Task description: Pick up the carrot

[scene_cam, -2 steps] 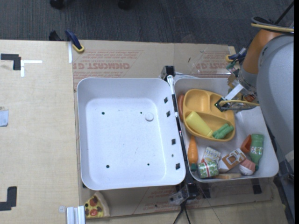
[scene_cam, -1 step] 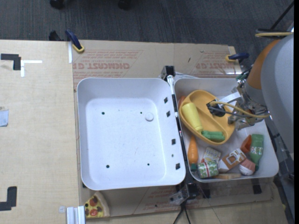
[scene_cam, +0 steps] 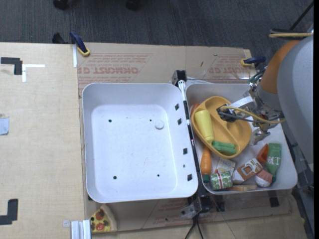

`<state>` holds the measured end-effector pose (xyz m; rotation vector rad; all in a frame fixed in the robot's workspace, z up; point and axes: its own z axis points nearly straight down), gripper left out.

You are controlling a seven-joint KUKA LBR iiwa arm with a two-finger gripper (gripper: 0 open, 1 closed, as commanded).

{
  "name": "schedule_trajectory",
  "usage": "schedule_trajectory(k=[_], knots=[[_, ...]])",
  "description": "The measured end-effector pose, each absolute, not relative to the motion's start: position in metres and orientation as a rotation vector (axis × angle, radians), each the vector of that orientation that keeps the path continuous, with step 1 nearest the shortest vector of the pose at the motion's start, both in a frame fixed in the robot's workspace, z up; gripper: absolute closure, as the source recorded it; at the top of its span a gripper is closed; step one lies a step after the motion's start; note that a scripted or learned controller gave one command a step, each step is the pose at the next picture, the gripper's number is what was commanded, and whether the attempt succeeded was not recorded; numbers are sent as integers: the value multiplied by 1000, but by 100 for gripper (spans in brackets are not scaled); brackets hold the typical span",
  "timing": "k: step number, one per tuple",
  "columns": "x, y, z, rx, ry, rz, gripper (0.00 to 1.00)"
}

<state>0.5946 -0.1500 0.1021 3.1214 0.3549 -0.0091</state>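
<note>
One carrot (scene_cam: 206,162), mirrored "CHEMCAST GP" cardboard (scene_cam: 115,63)

Desk (scene_cam: 40,148): pale wood-grain top, seen at a slant from above. A sheet of brown cardboard (scene_cam: 129,63) with reversed red print lies flat over its right part, held at the far edge by two blue-and-yellow clamps (scene_cam: 79,44), one at each far corner. Two shallow white bins sit side by side on the cardboard, touching along their inner rims: left bin (scene_cam: 89,133), right bin (scene_cam: 286,180). Black tape marks (scene_cam: 12,63) on the bare wood at far left and near left. A toy pizza slice (scene_cam: 101,221) lies at the near edge, just beside the left bin's near corner.
</note>
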Motion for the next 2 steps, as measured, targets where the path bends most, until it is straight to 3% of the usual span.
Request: schedule_trajectory(k=[1,2], knots=[[564,-105,95,3115,300,2,0],[524,-97,95,3116,340,15,0]])
